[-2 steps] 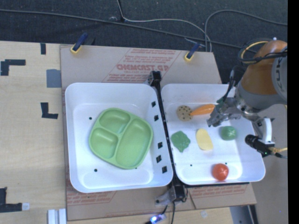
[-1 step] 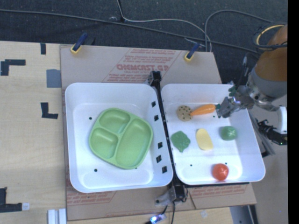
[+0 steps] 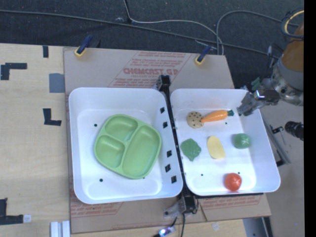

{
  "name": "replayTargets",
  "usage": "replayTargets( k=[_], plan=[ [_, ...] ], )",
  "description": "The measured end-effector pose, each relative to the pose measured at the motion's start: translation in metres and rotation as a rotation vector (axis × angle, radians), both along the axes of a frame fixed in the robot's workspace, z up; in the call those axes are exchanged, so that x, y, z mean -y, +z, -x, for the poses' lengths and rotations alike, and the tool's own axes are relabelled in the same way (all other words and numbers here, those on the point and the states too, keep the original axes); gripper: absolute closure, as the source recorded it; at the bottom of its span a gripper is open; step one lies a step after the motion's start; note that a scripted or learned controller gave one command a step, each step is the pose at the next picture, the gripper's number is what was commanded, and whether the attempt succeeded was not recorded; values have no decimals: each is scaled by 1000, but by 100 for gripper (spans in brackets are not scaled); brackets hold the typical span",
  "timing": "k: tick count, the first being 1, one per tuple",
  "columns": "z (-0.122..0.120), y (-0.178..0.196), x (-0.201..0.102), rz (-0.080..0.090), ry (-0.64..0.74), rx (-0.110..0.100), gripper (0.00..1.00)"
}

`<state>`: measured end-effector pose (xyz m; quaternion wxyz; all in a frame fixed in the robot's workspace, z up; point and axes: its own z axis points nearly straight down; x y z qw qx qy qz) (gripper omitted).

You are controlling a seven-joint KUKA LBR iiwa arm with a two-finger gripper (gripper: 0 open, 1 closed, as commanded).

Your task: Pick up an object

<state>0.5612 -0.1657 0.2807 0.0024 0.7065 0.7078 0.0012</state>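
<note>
The right bin holds several toy foods: a tan cookie, an orange carrot, a green leafy piece, a yellow oval piece, a small green lump and a red tomato. My gripper hangs over the bin's upper right rim, to the right of the carrot's green tip. Nothing shows between its fingers, and they are too small and dark to read.
The left bin holds a green divided plate. A black divider with clips joins the two bins. Yellow clamps pin the cardboard base at the back. Cables run behind the bins.
</note>
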Motion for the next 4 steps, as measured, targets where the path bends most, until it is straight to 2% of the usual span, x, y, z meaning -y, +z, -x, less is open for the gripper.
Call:
replayTargets(
  k=[1,4],
  plan=[
    [-4,2,-57,-2,4,-5,100],
    [-25,-44,-204,-2,4,-7,100]
  ],
)
